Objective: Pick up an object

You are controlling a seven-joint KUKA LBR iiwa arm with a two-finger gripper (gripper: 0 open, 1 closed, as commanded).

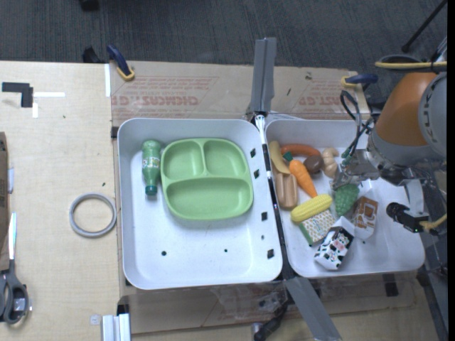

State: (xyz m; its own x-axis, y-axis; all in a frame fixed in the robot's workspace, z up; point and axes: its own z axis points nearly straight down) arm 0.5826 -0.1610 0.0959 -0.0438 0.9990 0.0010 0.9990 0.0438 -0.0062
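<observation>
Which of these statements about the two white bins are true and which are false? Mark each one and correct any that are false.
1. The green divided plate lies in the left bin. True.
2. The green bottle lies in the right bin. False: it lies in the left bin, beside the plate.
3. The corn cob lies in the right bin. True.
4. The carrot rests on the plate. False: it lies in the right bin.
</observation>
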